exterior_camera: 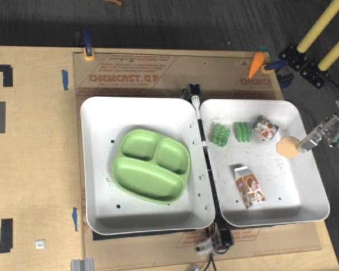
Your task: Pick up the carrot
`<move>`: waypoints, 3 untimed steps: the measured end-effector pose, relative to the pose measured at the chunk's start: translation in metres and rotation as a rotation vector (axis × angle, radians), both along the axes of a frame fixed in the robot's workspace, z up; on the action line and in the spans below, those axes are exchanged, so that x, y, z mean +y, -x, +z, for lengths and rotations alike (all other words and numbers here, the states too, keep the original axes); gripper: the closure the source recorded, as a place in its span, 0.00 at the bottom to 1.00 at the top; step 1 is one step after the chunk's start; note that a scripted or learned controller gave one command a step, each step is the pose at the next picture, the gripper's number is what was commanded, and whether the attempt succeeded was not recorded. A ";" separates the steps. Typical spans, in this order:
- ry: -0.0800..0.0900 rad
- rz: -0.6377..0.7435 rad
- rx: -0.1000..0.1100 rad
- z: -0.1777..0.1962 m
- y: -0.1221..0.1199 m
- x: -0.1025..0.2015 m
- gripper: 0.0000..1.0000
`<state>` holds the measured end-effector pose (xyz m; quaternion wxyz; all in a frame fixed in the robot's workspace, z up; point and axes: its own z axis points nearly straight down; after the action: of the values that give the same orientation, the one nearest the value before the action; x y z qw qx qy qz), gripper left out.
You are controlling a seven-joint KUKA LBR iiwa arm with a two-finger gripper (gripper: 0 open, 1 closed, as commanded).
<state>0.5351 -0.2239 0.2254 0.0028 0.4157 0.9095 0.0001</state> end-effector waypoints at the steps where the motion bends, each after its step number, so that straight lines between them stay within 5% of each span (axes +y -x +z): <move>1: -0.001 0.191 0.003 0.018 0.018 0.002 1.00; 2: -0.001 0.417 0.004 0.035 0.055 0.000 1.00; 3: -0.002 0.416 0.003 0.029 0.041 0.127 1.00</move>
<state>0.4940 -0.0970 0.2547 0.0008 0.2192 0.9757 0.0007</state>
